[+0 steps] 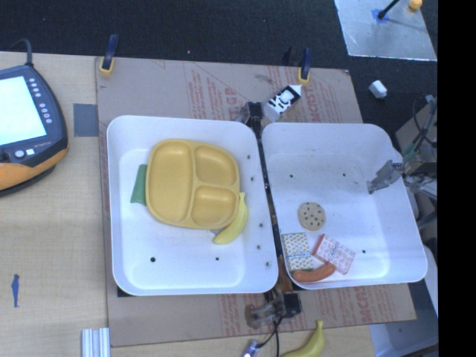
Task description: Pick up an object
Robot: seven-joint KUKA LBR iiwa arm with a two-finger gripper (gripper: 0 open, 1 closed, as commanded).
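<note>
Gripper [383,177] sits at the far right rim of the right bin [349,143], low over the wall; whether it is spread or pressed together I cannot tell, and nothing shows pinched in it. Candidate objects cluster at that bin's near-left corner: cookie [312,216], two packets [315,253], hot dog [314,274], all well apart from the gripper. Left bin [123,199] holds a yellow tray [193,182] with a banana [233,224] against its edge. Probably staged for a reach across.

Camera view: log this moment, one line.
gripper: right bin's right edge, above floor | holding: nothing seen | right bin: cookie, hot dog, two packets | left bin: yellow tray, banana
</note>
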